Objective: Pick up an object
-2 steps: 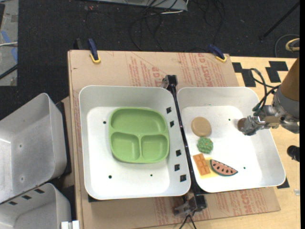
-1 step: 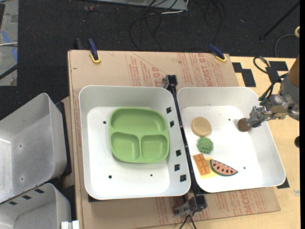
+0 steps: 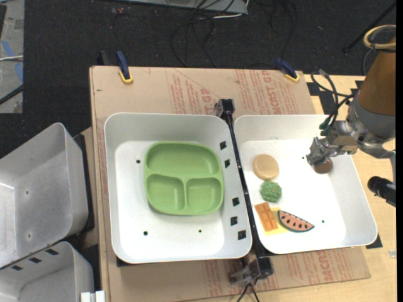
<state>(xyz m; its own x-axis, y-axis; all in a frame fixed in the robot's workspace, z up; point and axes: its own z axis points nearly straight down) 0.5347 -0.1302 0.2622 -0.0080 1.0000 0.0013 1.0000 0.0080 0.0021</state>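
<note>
Reaching in from the right edge of the frame, the grey arm with its orange band (image 3: 380, 83) brings the two-finger gripper (image 3: 322, 158) down over the upper right part of the right-hand shallow white bin (image 3: 352, 200). A small round brown object (image 3: 323, 166) sits directly under the fingertips, touching or nearly touching them, but whether the jaws are spread or pinching it cannot be told from this slanted view.

Four more toy pieces lie toward the left side of the same bin. A round tan cookie-like disc (image 3: 266, 166) is nearest the bin's middle height, with a small green knobbly broccoli-like piece (image 3: 271, 191) just below it. Lower still, an orange rectangular waffle-like block (image 3: 266, 216) lies against the left wall, and a red watermelon slice with a green rind (image 3: 295, 221) rests just to its right.

At centre frame, the left-hand shallow white bin (image 3: 126, 231) holds a light green plastic divided tray with three compartments (image 3: 184, 178), set roughly in its middle. Both bins rest on a brown cardboard sheet (image 3: 170, 90), fastened along the top edge by two blue-and-yellow clamps (image 3: 124, 68).
</note>
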